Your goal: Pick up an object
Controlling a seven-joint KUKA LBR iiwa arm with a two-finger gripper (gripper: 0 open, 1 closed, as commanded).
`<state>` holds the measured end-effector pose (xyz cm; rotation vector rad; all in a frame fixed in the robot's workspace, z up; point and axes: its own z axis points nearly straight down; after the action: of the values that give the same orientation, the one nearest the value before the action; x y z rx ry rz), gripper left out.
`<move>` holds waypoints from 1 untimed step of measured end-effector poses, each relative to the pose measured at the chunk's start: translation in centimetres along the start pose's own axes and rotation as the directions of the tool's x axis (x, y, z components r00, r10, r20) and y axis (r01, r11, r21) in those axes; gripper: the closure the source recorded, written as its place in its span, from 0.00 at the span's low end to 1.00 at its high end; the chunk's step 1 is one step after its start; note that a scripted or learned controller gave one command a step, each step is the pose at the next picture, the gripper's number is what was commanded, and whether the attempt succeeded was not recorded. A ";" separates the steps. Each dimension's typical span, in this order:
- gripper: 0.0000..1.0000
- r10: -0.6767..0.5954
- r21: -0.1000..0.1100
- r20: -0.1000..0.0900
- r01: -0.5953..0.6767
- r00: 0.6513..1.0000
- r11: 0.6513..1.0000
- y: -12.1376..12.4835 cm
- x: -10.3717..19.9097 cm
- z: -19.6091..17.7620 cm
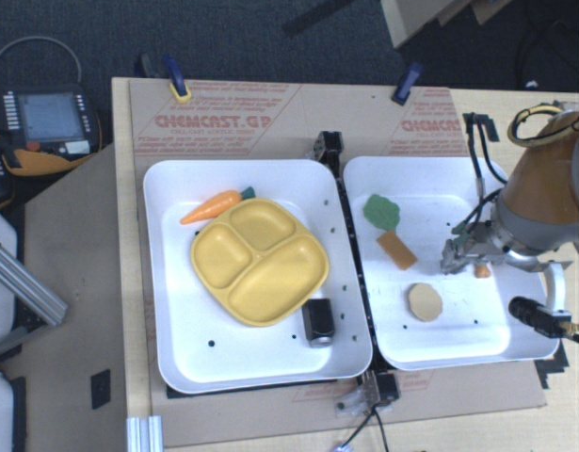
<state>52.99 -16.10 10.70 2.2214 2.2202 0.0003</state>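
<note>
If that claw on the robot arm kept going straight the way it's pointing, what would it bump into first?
The gripper points down into the right bin, so it would likely meet the bare white floor first, just right of the orange-brown block. Depth is hard to judge.

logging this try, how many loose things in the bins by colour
yellow: 1, divided plate
orange: 1, carrot
black: 1, block
green: 1, broccoli-like piece
brown: 1, slab
tan: 1, round piece
total: 6

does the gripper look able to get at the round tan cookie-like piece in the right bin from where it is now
Probably yes. The gripper hangs in the right white bin, and the round tan piece lies apart from the orange-brown block, with nothing over it.
</note>
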 end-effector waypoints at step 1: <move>1.00 0.000 -0.006 0.003 0.000 1.000 1.000 0.5 -1.0 -5.3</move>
<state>53.53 -17.13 16.00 2.2165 2.2163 0.0035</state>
